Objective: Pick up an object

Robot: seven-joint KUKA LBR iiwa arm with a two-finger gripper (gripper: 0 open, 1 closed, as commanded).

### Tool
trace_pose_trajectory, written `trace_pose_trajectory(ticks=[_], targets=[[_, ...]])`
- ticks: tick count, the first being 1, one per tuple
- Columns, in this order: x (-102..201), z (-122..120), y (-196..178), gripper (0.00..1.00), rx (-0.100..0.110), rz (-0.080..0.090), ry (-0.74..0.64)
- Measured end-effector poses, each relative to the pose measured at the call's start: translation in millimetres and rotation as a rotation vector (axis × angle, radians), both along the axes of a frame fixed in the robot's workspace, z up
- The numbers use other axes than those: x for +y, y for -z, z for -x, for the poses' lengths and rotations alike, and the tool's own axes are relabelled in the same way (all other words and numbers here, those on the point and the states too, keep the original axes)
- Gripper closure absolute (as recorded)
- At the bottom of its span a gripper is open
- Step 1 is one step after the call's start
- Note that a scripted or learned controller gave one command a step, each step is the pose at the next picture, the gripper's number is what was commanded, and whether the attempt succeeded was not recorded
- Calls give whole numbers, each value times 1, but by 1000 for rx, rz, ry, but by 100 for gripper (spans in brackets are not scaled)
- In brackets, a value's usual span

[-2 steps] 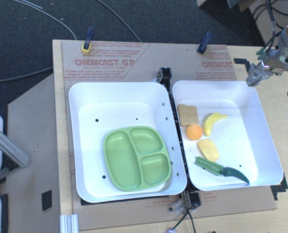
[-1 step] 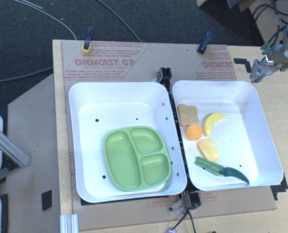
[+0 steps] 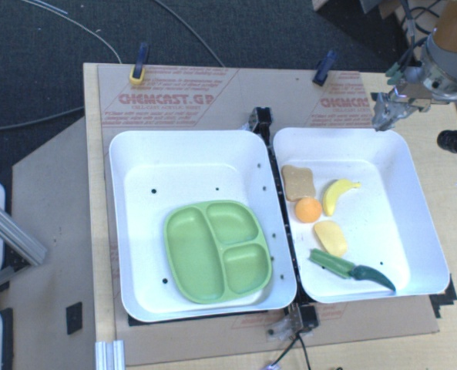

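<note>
With nothing seen between its fingers — whether they are parted cannot be told — the gripper (image 3: 385, 119) is poised above the right bin's (image 3: 413, 168) far rim, so approach is judged underway — descent onto the banana (image 3: 337, 193) is called for.

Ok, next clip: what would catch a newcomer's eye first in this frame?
Probably the green divided plate, lying alone in the left bin. Next, the cluster of small things in the right bin: a tan bread slice, an orange ball, a banana, a yellow piece and a green-handled knife. The gripper hangs over that bin's far rim, above none of them.
</note>
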State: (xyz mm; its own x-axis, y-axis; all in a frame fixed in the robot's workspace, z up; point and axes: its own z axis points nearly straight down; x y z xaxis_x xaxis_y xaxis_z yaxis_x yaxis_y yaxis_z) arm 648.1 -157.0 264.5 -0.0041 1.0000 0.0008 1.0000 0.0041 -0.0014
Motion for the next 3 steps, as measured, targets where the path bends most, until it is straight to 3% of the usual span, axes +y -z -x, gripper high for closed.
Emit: trace_pose_trajectory(ticks=[3], targets=[[163,3,3,100,2,-2,-2]])
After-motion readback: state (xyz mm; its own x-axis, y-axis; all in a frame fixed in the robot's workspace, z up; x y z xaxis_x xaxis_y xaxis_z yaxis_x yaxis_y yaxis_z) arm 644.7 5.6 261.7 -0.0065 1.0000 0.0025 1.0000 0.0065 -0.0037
